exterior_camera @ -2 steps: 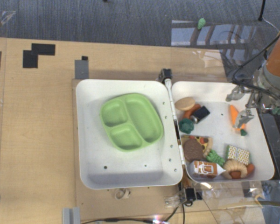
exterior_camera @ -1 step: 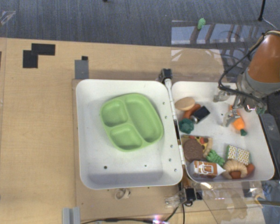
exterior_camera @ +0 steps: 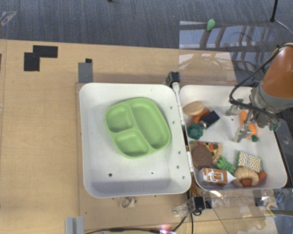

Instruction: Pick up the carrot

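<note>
Orange with a green tip, the carrot sits in the right bin, against its right-hand side, directly under the hand. It looks like a small hard plastic toy: probably light, stiff and smooth, likely to slip or skate on the bin floor unless pinched squarely across its thicker middle rather than at the tapered end. The hand stands over it with metal fingers to either side, but whether they are closed on it or merely around it I cannot tell.

The same bin is crowded with other play food: a bun, a dark block, a green piece, a brown cookie, a carton and a croissant. The left bin holds a green divided plate. Both bins rest on the wooden tabletop.
</note>
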Available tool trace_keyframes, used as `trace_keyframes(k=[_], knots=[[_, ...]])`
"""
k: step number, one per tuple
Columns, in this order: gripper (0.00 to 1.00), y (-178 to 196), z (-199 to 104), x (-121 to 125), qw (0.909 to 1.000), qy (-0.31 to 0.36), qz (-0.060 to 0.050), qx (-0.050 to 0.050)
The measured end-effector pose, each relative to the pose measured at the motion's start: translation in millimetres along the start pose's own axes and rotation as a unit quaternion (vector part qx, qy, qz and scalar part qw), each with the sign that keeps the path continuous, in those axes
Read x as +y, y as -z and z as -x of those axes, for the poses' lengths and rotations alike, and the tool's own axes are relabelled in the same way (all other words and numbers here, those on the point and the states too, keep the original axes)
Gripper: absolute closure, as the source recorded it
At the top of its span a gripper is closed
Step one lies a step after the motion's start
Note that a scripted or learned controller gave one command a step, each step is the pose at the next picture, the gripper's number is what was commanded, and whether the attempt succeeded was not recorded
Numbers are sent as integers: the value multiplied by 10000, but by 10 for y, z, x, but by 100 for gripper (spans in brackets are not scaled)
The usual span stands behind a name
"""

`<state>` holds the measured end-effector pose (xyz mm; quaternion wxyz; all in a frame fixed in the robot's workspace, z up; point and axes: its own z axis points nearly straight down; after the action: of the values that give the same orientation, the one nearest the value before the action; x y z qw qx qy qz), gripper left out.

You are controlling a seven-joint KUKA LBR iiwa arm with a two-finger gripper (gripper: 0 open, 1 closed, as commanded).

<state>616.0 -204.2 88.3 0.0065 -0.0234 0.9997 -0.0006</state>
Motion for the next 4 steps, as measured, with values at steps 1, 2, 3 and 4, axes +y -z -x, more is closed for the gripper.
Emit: trace_keyframes(k=[1,2,3,4], knots=[[100,151,50,9,10000,30,-17,-65],[0,146,49,14,10000,32,-15,-60],[100,294,96,18,9999,54,-31,-132],[0,289,94,22,9999,57,-29,-127]])
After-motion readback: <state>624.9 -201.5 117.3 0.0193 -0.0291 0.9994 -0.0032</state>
